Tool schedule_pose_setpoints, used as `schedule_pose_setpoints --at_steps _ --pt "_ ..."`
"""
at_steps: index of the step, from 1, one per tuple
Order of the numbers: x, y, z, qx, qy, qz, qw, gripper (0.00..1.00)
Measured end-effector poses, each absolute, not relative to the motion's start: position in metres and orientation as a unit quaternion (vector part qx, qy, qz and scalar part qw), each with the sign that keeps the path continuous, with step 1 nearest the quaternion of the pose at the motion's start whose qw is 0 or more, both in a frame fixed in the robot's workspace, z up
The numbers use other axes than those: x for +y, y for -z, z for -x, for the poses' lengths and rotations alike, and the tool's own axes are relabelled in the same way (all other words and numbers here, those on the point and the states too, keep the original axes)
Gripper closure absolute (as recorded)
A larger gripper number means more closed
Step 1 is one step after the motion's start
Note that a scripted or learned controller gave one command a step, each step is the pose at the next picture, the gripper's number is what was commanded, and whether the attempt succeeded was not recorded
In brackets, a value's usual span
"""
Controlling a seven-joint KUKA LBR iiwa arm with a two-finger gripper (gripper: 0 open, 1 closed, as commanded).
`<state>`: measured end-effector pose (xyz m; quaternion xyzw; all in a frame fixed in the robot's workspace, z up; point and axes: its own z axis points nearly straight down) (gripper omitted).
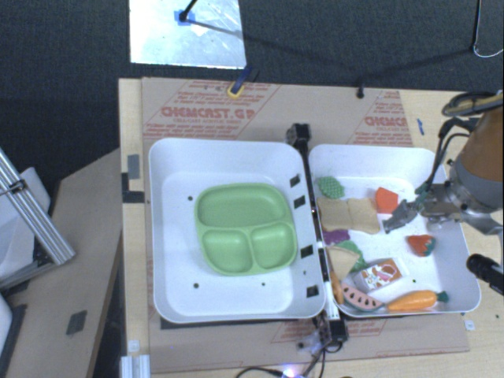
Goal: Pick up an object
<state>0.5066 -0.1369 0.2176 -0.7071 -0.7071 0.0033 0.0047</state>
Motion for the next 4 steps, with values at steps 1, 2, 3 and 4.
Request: schedule_pose_setpoints --at_steps 1,2,3,4 --pt "-0.137 -0.224 -0.509 -0.708 0.0004 0.706 0.000 0.00" --pt "-0.127 -0.168 -0.514 -0.708 -0.0006 0.706 0.001 0.00" --pt "-0.117 -0.113 -0.517 -0.708 -0.0003 0.707 0.001 0.00" --pt "-0.117 -0.084 -0.518 -0.707 0.0007 0.707 -0.001 0.00"
